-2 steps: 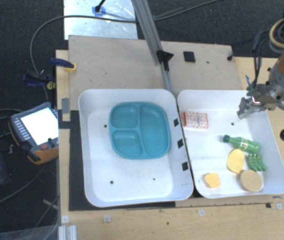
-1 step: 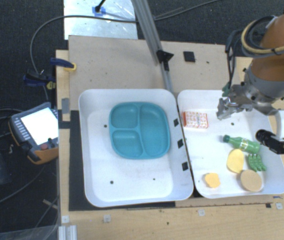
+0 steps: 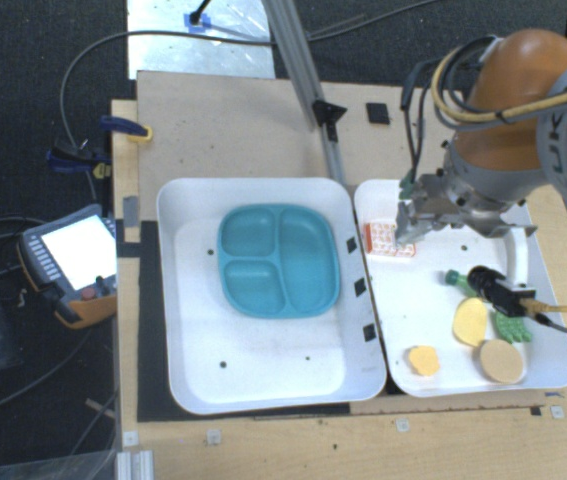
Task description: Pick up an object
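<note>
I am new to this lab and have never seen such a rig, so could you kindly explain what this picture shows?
The picture comes from one camera fixed above the bench, looking down at a slant. The grey machine with the orange band is a robot arm reaching in from the right. At its end sits a two-finger gripper, the tool it picks things up with.

Two shallow white bins stand side by side. The left bin holds a teal divided plate. The right bin holds a red and white packet, a yellow piece, a small orange-yellow piece, a tan round piece and a green item.

The gripper is low in the right bin, right beside the packet. Whether it has hold of anything cannot be told from here.
</note>
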